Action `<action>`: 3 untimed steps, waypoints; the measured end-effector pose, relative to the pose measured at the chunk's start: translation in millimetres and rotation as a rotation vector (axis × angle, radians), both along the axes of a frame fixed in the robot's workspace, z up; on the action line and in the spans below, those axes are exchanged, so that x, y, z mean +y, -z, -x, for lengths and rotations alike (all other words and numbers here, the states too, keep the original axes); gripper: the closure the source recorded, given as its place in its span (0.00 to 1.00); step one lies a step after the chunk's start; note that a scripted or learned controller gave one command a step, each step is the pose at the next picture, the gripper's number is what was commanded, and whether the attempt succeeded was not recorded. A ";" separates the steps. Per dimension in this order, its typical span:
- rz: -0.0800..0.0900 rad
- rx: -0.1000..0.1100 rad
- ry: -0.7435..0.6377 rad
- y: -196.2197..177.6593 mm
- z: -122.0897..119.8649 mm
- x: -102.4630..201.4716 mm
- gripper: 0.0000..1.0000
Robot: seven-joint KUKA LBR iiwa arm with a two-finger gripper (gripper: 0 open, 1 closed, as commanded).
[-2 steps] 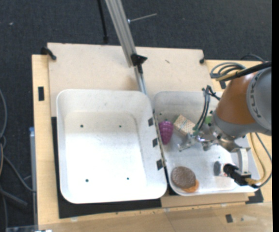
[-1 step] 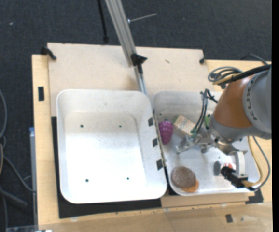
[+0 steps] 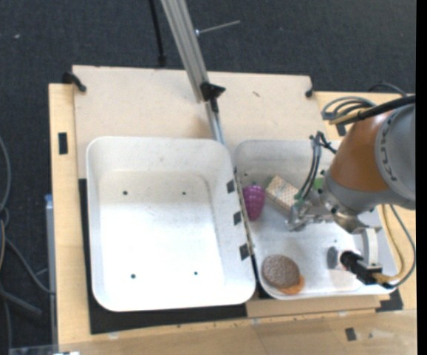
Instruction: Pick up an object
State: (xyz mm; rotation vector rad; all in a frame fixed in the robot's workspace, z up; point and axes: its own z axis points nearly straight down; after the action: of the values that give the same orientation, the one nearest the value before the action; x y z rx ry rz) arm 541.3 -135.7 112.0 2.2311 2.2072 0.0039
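Observation:
The right bin (image 3: 272, 154) holds a purple cup-like object (image 3: 253, 200) by its left wall, a tan block (image 3: 281, 191) just right of it, and a brown round pad on an orange base (image 3: 281, 272) near the front. My gripper (image 3: 299, 218) hangs low in this bin, just below and to the right of the tan block, under the arm's orange band. Nothing shows between its tips.
The left bin (image 3: 162, 224) lies beside the right one, sharing a divider with clips. A slanted metal pole (image 3: 188, 43) rises behind the bins. The arm's body covers the right bin's right side.

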 end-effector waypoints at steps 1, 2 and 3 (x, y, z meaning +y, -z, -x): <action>0.001 -0.002 0.001 -45.8 -1.8 -8.4 1.00; 0.002 -0.005 -0.013 -109.8 -3.2 -14.5 1.00; 0.001 -0.002 -0.014 -144.0 -4.9 -15.7 1.00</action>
State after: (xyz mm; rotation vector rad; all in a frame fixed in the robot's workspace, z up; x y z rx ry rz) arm 546.2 -151.4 256.0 2.2136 2.2212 0.0054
